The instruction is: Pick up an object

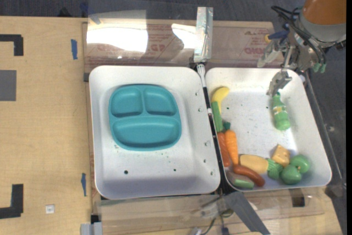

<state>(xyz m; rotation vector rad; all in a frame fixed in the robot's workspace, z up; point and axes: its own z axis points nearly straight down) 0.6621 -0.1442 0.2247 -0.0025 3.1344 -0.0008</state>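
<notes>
The pincer (279, 81) is seen over the upper right part of the right bin (319, 118); whether it is wide or narrow cannot be told. A green bottle-shaped toy (280, 113) lies just below its tip, apparently touching it.

Faint red printing runs along the clear plastic panel (165, 41) standing behind the 2 bins, at its left part and again at the right, but the letters are too blurred to read.
</notes>
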